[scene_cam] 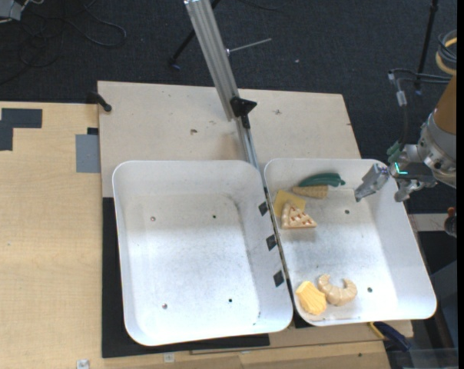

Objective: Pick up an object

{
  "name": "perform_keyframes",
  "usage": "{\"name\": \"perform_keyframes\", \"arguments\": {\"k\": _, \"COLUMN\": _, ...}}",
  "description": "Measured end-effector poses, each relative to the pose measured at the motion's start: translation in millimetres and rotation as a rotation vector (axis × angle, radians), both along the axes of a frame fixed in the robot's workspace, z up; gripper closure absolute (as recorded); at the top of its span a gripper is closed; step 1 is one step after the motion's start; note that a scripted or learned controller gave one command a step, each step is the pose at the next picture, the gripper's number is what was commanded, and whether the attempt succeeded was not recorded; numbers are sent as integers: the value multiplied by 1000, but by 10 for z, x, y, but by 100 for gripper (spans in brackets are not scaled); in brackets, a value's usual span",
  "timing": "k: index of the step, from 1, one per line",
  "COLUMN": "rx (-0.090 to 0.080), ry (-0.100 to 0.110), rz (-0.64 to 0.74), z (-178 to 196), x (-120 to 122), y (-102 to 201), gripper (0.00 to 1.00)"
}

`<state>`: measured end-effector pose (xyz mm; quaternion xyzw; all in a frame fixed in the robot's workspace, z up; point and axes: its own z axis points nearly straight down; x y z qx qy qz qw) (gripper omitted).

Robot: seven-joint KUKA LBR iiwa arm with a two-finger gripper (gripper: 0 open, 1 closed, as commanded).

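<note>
While the arm reaches in from the right, its claw hangs over the upper right corner of the right bin, tilted down toward the left. One grey finger shows plainly against the white floor; whether the claw is wide or narrow cannot be told, and nothing can be seen between its fingers.

Four things lie in the right bin. A green brush with a tan base lies near the top, just left of the claw and apart from it. Below the brush, close to the divider, sits a yellow wedge with a pale toothed face. Near the bottom edge a yellow lump lies touching a beige curled piece. These two are well apart from the claw.

The left bin stands beside the right one on the worktop. A slanted metal rail runs from the top of the view down to the gap between the bins.
</note>
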<state>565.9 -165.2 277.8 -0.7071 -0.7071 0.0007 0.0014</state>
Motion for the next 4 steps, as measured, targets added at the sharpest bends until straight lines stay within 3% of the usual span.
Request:
{"name": "perform_keyframes", "arguments": {"k": 3, "rx": 2, "ry": 5, "rz": 2, "z": -1621, "x": 74, "y": 17, "gripper": 0}}
{"name": "perform_keyframes", "arguments": {"k": 4, "rx": 0, "ry": 1, "rz": -6, "z": -1486, "x": 80, "y": -3, "gripper": 100}}
